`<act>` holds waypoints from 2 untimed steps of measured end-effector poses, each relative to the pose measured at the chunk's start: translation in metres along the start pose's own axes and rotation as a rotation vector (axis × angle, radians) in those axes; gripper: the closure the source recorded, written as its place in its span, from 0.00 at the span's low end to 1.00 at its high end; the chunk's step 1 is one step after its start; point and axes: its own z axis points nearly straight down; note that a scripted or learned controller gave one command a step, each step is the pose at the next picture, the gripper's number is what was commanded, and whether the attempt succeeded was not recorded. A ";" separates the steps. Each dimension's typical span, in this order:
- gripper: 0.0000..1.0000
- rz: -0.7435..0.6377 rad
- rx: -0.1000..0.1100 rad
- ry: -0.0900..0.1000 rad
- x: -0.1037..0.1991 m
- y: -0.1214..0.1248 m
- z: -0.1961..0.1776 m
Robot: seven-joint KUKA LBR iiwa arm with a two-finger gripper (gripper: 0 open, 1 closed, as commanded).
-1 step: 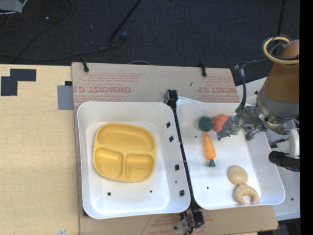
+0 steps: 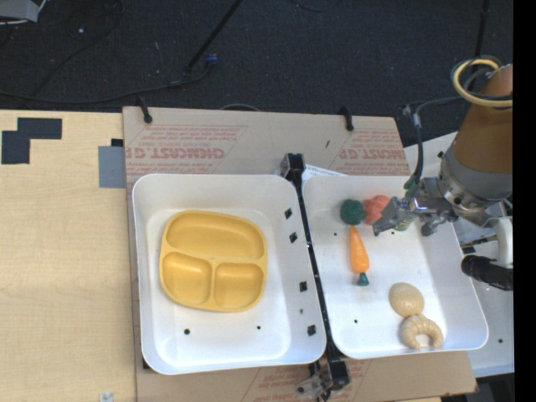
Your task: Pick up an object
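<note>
Right bin (image 2: 469, 329) full of toy food, arm hanging over its far edge

Nearest the camera there's a croissant (image 2: 421, 332) touching a pale bun (image 2: 405, 297), then a carrot (image 2: 358, 253) mid-bin, then a green ball (image 2: 353, 211) beside an orange-pink piece (image 2: 377, 204). The gripper (image 2: 400, 216) sits just beside those two; can't tell what its fingers are doing. The left bin (image 2: 151, 308) has a yellow divided plate (image 2: 214, 260).

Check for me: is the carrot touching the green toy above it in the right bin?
Apart. The camera view shows a strip of white bin floor between the carrot and the green toy.
</note>
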 end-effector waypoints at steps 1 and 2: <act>0.00 0.001 0.004 0.000 -0.001 -0.002 0.043; 0.00 0.002 0.005 0.001 0.008 0.002 0.096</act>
